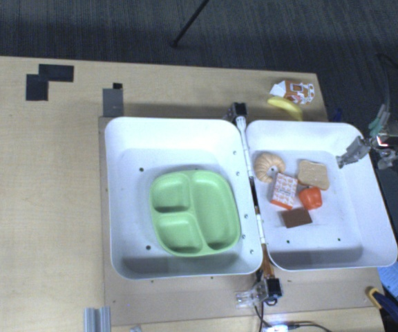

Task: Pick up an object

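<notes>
The counter (40,206) is a pale, smooth wood-look sheet, with a few dark square cut-outs near its far left edge. On it sit two shallow white bins side by side, both of matte plastic with rounded corners. The left bin (126,158) holds a light green tray (194,211), a glossy moulded piece with rounded corners and three compartments. The right bin (344,244) holds a cluster of small items near its middle: a round tan pastry (269,164) with a ridged, swirled top, a squarish slice of toast (313,174) with a darker crust, a flat red-and-white packet (284,189) whose print is too small to read, a rounded orange-red piece (311,198), and a flat dark brown block (296,218). The packet touches the pastry and lies just beside the orange-red piece; the brown block lies just below both.

The end effector (353,153), grey and metallic, hangs over the far right corner of the right bin, apart from the cluster, with nothing seen between its tips; whether it is released or clenched cannot be told.

Beyond the right bin, on the counter, lie a yellow banana-shaped toy (284,105) and a small white-and-orange packet (294,90), its print unreadable.
</notes>
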Robot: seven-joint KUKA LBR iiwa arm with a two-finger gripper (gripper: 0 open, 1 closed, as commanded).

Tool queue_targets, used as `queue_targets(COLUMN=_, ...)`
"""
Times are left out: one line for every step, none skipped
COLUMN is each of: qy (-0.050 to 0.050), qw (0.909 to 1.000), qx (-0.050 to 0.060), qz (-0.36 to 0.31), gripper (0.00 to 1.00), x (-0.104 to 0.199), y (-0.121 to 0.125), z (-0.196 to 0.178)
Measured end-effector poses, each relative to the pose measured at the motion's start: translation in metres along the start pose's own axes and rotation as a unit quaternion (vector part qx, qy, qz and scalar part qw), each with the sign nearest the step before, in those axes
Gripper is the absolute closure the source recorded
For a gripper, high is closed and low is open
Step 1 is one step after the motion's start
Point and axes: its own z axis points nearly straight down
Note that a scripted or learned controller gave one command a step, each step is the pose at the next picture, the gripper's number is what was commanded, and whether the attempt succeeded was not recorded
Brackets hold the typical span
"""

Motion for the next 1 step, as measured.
queue_targets(qy=0.001, qw=1.0000, qx=0.002, qz=0.001, gripper=0.00, x=0.0028, y=0.0158, z=0.1581)
